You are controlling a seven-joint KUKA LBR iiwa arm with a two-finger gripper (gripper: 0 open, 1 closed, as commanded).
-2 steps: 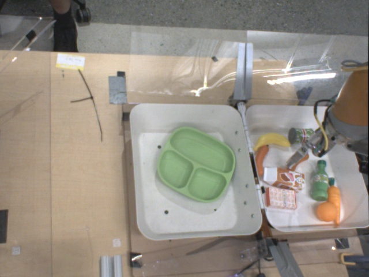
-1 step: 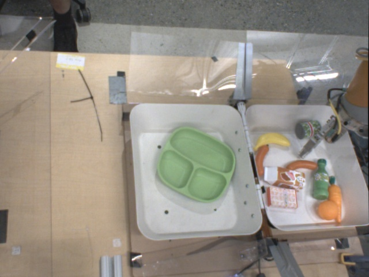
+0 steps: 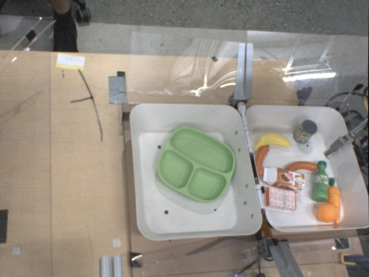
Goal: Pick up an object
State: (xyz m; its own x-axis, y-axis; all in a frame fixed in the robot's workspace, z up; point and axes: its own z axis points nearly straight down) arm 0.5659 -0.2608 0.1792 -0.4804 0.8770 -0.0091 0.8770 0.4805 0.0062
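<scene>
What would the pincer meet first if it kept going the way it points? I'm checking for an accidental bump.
Probably the can: the pincer points left and slightly down from the right bin's edge. Its height above the bin is unclear, so it might pass over.

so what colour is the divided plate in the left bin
Light green divided plastic plate, clearest in the camera view.

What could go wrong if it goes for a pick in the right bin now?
The toys are packed tight: the green bottle touches the orange carrot, and the sausage lies against the small boxes, so the gripper may nudge neighbours or catch two. The can and banana stand apart from the cluster, and look like safer targets.
</scene>
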